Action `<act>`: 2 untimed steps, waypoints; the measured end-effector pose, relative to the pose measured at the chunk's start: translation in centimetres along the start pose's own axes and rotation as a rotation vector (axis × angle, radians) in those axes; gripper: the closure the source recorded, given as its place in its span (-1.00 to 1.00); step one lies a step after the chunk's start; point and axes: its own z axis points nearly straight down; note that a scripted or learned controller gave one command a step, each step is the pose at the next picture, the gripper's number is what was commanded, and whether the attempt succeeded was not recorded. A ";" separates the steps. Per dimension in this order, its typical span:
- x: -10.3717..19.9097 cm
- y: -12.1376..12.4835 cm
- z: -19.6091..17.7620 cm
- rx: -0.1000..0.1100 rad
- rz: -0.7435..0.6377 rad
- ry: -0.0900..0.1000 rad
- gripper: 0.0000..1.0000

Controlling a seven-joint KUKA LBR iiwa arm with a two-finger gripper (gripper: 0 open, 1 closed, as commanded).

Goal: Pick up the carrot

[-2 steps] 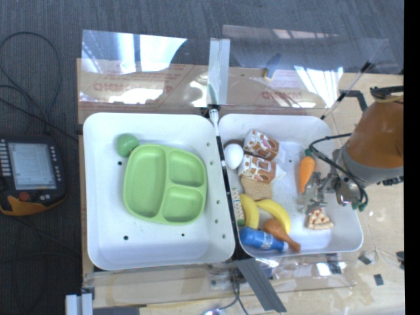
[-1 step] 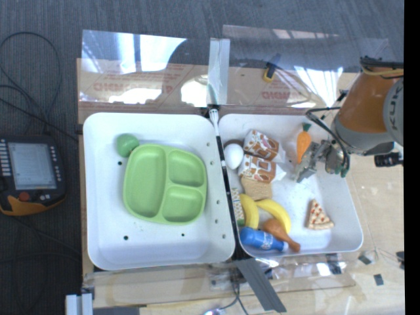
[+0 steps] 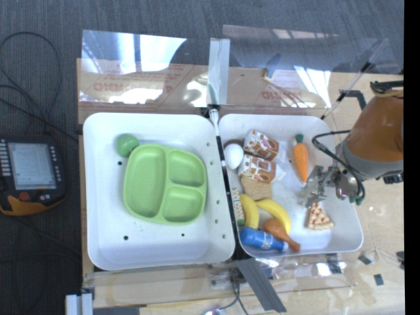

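Observation:
The carrot (image 3: 300, 161) is orange with a green top and lies lengthwise in the right bin (image 3: 341, 245), near its far right side. My gripper (image 3: 317, 186) hangs over the same bin, just right of the carrot's lower tip and slightly nearer the front. It stands apart from the carrot, and nothing is seen held in it. The grey arm with its orange band (image 3: 380, 133) comes in from the right.
A pizza slice (image 3: 319, 216) lies right below the gripper. Left of the carrot are two wafer pieces (image 3: 260, 156), an egg (image 3: 233, 155), bananas (image 3: 266, 209), a drumstick (image 3: 282, 232) and a blue bottle (image 3: 260, 239). The left bin (image 3: 105, 241) holds a green plate (image 3: 165, 184) and a green ball (image 3: 128, 144).

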 end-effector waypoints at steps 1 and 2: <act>-5.7 3.4 0.2 0.001 0.236 0.005 1.00; -4.7 12.1 -8.0 -0.004 0.223 0.008 1.00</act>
